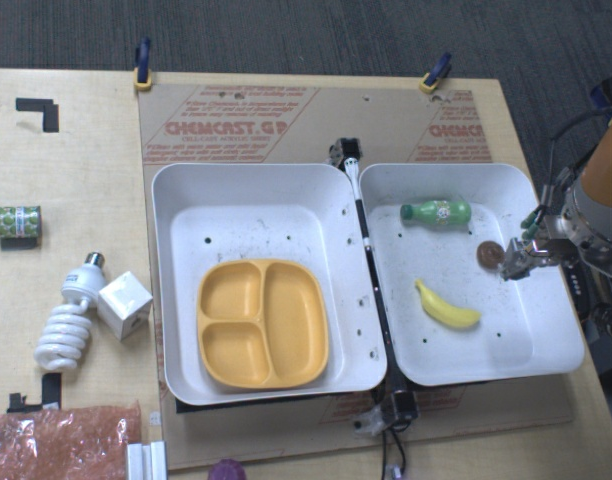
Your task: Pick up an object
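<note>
The right bin point(546, 353) holds a green bottle point(436, 212) lying on its side near the back, a yellow banana point(447, 307) toward the middle, and a small brown round object point(490, 255) by the right wall. My gripper point(519, 259) hangs low at the bin's right side, just right of the brown object and well right of the banana. Nothing shows between its tips.
The left bin point(176, 218) holds a yellow divided plate point(263, 321). Left of the bins on the bench lie a white spiral bulb point(69, 319), a small white box point(125, 304), a green can point(18, 224) and a reddish bag point(61, 443).
</note>
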`<state>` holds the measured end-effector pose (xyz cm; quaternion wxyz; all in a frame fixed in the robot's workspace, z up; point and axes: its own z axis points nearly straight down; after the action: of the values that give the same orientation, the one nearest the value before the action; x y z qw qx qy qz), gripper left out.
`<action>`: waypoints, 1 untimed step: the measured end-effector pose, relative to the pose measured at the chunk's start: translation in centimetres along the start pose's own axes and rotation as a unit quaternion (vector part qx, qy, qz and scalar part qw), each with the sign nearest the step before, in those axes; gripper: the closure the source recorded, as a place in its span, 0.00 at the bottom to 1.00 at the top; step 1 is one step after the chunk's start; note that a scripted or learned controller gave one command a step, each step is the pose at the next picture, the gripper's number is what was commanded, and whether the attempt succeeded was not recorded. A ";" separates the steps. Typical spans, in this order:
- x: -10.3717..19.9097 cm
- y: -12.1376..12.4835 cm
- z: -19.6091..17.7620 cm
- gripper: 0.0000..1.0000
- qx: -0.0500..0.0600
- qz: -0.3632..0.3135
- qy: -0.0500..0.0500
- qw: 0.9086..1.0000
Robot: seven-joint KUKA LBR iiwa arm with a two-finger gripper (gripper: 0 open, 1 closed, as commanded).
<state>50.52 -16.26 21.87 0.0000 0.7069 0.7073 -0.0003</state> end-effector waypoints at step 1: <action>-1.5 -1.4 10.9 0.00 0.000 0.001 0.000 1.000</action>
<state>49.07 -17.79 10.94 -0.0001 0.7076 0.7066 0.0000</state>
